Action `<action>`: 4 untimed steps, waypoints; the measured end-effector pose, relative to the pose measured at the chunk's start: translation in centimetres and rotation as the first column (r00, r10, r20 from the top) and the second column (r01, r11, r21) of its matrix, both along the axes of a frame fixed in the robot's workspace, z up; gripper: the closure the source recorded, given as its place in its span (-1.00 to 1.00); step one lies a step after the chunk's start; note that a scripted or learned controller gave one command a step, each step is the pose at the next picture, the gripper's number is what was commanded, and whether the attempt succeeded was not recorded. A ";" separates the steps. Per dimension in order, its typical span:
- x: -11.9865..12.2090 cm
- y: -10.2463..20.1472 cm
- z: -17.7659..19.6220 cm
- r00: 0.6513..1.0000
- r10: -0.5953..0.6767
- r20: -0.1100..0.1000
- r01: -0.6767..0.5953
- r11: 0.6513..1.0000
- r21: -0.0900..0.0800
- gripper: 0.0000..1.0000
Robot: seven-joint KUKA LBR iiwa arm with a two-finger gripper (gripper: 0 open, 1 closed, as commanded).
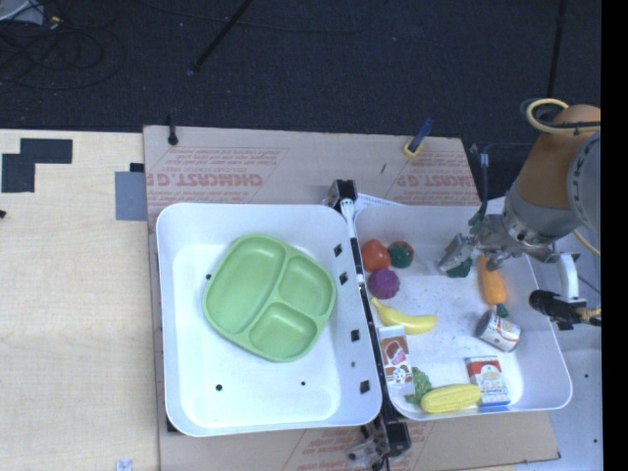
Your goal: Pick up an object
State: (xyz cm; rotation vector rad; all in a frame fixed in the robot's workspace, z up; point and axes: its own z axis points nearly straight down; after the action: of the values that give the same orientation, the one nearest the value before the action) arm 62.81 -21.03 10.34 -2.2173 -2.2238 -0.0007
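Arm low over the right bin's far right side; whether the gripper is clenched or released cannot be told.

Gripper sits just left of an orange carrot-like piece, with nothing visibly between its tips. Right bin clutter: a small can near the carrot; red tomato, green piece and purple piece clustered at far left; banana below them; a red-white carton, corn cob and a small box along the near edge. Left bin holds a green divided plate.
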 end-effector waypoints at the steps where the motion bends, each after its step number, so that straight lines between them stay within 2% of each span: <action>1: 0.0 0.0 0.8 1.000 0.003 -0.004 -0.003 1.000 0.001 1.00; 2: -0.8 5.4 2.8 1.000 -0.002 -0.004 0.002 1.000 0.000 1.00; 3: -4.3 14.8 8.3 1.000 -0.002 -0.005 0.002 1.000 0.000 1.00; 4: -3.6 19.7 11.1 1.000 -0.002 -0.004 0.002 1.000 -0.001 1.00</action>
State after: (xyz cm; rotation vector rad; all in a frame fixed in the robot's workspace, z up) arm 59.25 -1.37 21.41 -2.2176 -2.2199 0.0048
